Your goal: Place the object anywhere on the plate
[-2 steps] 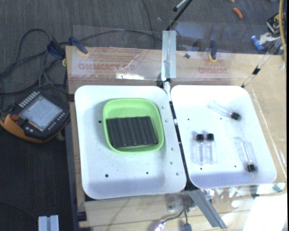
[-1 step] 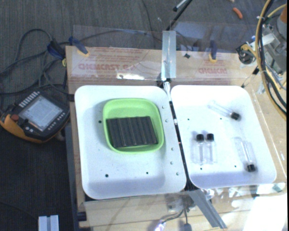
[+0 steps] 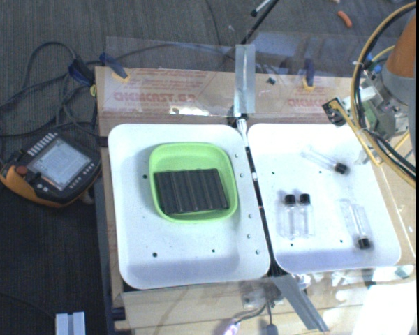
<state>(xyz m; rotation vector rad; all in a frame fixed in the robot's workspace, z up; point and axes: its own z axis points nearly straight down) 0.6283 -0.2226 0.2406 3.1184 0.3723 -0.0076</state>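
You've got open floor around the plate (image 3: 193, 160) in the left bin (image 3: 126, 208); a dark ridged pad (image 3: 191, 191) covers its middle.

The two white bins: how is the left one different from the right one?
The left white bin holds a green square plate with a dark ribbed block; the right white bin holds small clear vials with black caps, scattered. Both are shallow, white and side by side.

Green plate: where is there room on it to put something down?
The green plate has a dark ribbed insert across its near half. The bare strip lies behind the insert, toward the far rim. The left bin is bare in front of the plate.
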